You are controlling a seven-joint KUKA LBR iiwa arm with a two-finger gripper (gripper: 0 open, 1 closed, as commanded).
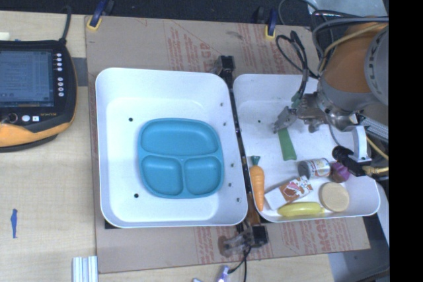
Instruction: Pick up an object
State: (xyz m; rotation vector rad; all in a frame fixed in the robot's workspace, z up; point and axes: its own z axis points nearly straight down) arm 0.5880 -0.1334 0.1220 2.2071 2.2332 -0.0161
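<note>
My gripper (285, 121) hangs low in the upper middle of the right bin (259, 94), reaching in from the right under the grey and orange arm (353, 69). Just below it lies a green stick (287, 144), its top end right at the gripper's tip. I cannot see whether they touch. Along the bin's front lie a carrot (257, 185), a yellow banana (301, 210), a red and white packet (295, 189), a small can (316, 168), a purple piece (340, 172) and a round beige disc (334, 197).
The left bin (112, 86) holds a blue divided plate (180, 156). A control pendant with a screen (30, 89) lies on the bench at far left. Black cables (297, 43) loop behind the right bin.
</note>
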